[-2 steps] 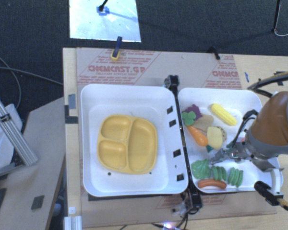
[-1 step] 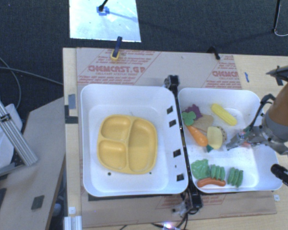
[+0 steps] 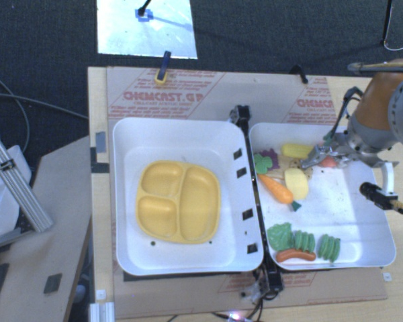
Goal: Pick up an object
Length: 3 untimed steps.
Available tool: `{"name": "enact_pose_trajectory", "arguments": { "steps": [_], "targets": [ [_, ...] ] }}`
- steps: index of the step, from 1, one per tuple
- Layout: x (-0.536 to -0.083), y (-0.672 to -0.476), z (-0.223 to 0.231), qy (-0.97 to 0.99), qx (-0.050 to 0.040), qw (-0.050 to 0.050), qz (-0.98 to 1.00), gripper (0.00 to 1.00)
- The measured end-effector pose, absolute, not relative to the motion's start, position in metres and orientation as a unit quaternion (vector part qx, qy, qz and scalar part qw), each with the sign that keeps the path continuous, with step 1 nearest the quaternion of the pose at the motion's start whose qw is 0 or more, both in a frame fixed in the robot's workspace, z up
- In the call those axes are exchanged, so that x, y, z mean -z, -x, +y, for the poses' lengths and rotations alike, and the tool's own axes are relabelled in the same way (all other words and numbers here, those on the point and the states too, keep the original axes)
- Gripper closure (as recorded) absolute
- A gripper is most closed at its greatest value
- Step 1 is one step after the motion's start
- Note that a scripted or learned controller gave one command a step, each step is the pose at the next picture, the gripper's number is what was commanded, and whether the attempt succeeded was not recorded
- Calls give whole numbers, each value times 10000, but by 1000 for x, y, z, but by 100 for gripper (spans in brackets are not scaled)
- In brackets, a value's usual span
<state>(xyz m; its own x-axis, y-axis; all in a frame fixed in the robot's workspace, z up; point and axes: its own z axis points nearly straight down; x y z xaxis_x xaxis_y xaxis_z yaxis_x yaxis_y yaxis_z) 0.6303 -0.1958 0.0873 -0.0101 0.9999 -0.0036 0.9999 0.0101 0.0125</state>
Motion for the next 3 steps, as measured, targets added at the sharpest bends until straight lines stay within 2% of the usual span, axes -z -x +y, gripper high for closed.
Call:
{"name": "enact_pose_trajectory", "arguments": {
  "steps": [1, 2, 3],
  "targets": [
    [-83, -664, -208, -7028, 96, -137, 7112, 0],
    [-94, -664, -208, -7027, 86, -117, 7113, 100],
    [-156, -671, -150, -7037, -28, 34, 7104, 100]
  ]
}}
